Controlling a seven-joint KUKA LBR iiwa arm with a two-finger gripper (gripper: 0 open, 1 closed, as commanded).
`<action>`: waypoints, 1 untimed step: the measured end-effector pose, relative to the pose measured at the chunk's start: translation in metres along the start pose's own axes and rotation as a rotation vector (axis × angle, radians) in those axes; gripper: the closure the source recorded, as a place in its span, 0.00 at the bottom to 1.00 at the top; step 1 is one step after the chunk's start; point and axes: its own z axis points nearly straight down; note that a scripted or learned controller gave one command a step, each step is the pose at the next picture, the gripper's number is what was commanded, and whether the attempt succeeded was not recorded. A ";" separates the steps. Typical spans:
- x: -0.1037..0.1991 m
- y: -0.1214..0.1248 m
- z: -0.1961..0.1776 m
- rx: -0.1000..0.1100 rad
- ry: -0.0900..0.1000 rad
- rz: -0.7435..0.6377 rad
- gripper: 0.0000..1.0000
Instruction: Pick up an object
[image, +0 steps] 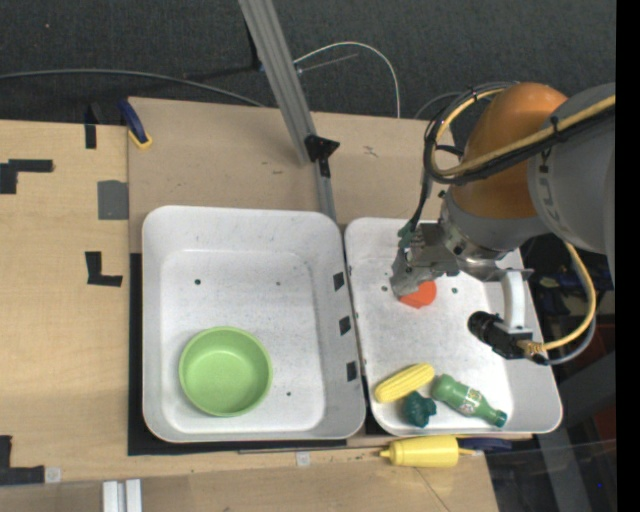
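An orange object (421, 294) lies on the floor of the right bin (375, 310), in its upper half, partly covered from above by the tool (408, 282). The tool's grey fingers come down right on the object's upper left edge, touching or all but touching it — whether they are spread or clenched, or have the object between them, cannot be told from this slant.

The arm (520, 160) reaches in from the right, its orange band bulging above the wrist, with black and yellow cables looping around it.

Along the near edge of the same bin lie three more things, close together: a yellow corn cob (403, 382), a dark teal piece (418, 408) just below it, and a green bottle (468, 398) lying on its side to their right.

The left bin (170, 240) holds a light green bowl (225, 371), upright, in its near left corner.

On the tabletop (60, 330), just outside the right bin's near rim, lies a yellow bottle-like object (424, 452) — well apart from the tool
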 end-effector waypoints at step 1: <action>0.055 0.003 -0.007 -0.001 0.000 -0.002 1.00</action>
